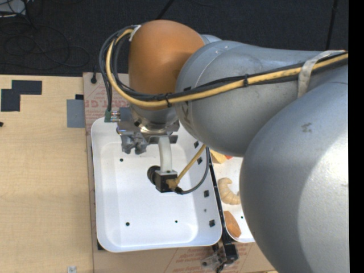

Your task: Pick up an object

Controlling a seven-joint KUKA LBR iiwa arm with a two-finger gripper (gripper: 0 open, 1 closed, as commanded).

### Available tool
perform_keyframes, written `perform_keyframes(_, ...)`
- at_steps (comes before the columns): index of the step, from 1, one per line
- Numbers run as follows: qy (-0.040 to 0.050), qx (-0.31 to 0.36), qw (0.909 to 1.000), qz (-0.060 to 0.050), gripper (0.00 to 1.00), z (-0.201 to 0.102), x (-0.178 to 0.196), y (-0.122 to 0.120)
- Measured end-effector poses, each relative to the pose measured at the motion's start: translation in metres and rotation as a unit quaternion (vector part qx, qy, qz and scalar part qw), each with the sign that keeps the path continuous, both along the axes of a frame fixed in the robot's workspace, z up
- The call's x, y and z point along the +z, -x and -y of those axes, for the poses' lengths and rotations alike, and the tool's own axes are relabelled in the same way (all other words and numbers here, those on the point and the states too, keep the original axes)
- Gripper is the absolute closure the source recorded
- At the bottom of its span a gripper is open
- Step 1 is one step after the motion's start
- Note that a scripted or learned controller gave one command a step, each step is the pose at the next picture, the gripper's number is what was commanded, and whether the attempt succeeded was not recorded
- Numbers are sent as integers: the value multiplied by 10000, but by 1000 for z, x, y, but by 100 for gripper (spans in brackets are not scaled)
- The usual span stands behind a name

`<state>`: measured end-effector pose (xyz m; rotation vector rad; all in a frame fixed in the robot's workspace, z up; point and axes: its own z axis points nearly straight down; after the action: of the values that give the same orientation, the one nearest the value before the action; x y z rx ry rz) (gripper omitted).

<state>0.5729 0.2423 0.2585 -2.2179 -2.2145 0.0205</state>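
My gripper (134,145) hangs over the far left part of the left white bin (116,226), under the orange wrist band. It sits low over the bin floor, and I see nothing between it and the floor. In the right bin (245,239), mostly hidden by the arm, lie a pale curved object (229,191) and an orange-brown oval object (232,224). Both are well to the right of the gripper, across the divider between the bins.
The big grey arm covers the right half of the view and most of the right bin. A black clip (223,253) sits at the near edge between the bins. Wooden bench surface (40,181) stretches to the left.
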Motion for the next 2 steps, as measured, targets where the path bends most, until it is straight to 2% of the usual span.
perform_keyframes(1, -5, 5, 10000, 29, 100, 1, -13, 28)
perform_keyframes(2, -24, 21, 9999, 120, 100, -1, 58, -75)
